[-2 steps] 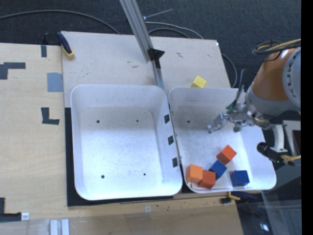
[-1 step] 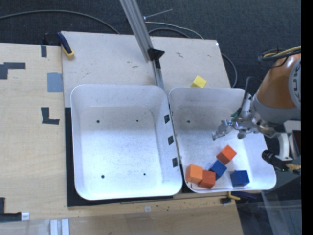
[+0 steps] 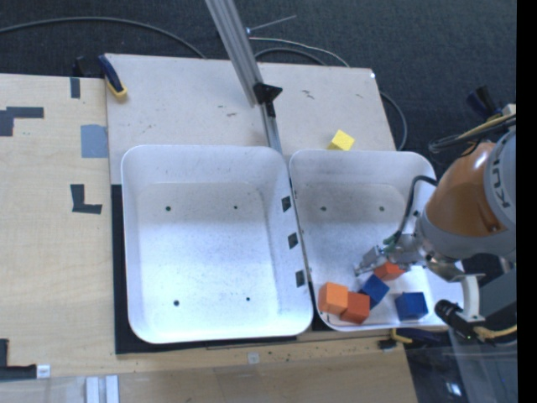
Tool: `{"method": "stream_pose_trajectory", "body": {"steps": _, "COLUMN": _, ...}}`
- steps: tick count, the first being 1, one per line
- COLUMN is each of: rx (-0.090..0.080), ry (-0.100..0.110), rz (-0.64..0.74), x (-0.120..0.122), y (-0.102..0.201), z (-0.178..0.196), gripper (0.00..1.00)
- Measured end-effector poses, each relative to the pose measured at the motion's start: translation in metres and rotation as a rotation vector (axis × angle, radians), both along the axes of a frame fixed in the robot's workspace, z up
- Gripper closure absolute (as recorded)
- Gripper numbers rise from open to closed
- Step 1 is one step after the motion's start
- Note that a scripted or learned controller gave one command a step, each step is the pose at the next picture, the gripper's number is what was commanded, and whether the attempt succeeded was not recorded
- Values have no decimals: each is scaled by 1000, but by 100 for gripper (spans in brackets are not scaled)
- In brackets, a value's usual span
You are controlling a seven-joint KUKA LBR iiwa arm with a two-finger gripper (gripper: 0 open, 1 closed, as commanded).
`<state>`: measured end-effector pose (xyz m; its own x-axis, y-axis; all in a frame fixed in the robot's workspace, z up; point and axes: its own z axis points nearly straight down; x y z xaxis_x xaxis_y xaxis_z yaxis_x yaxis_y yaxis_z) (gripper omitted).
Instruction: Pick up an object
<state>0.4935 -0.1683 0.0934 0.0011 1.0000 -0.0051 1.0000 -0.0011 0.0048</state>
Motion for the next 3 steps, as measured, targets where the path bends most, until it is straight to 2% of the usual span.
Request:
{"method": "stream_pose_trajectory", "body": {"steps": 1, "rx": 4, "ry": 5, "rz": 3, "x": 0, "y": 2, "z": 9, "gripper": 100}}
{"method": "stream_pose_trajectory", "body": {"steps": 2, "rx": 5, "ry": -1, "rz": 6, "x": -9, "y": 55, "z": 37, "gripper": 100}}
{"method": "stream_pose_trajectory", "body": {"steps": 3, "rx": 9, "ry": 2, "rz": 11, "x": -10, "y": 130, "z": 101, "gripper": 100}}
